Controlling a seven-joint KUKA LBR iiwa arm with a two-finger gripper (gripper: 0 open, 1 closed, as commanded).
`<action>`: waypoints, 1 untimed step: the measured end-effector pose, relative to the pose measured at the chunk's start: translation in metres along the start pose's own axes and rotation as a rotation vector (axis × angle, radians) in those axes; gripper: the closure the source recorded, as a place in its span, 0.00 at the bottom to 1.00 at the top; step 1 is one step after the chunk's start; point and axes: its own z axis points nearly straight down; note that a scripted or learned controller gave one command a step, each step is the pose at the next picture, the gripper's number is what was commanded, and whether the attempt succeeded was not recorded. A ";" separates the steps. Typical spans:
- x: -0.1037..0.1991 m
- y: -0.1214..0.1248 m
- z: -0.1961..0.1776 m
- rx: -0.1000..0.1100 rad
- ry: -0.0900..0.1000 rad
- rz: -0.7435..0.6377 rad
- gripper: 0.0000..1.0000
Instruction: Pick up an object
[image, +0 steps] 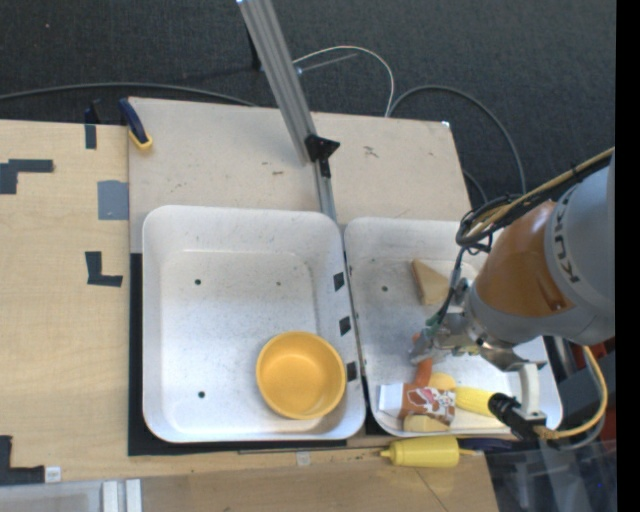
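Note:
My gripper (428, 347) is low in the right bin (385, 250), just above a cluster of small items. Beneath it lie a red and white packet (428, 402), a slim orange-red piece (422, 371) and a yellow object (470, 401). A tan wedge-shaped block (432, 282) rests higher in the same bin, apart from the gripper. The arm's orange band (520, 270) hangs over the bin's right side and hides part of it. A yellow bowl (299, 373) sits in the left bin (200, 260) near its front right corner.
A yellow bottle-like object (425, 453) lies on the bench just in front of the right bin. A grey metal pole (285, 85) slants down to the gap between the bins. Cables loop behind the bench at upper right.

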 end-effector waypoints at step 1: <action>0.003 0.002 -0.062 -0.005 -0.001 0.000 1.00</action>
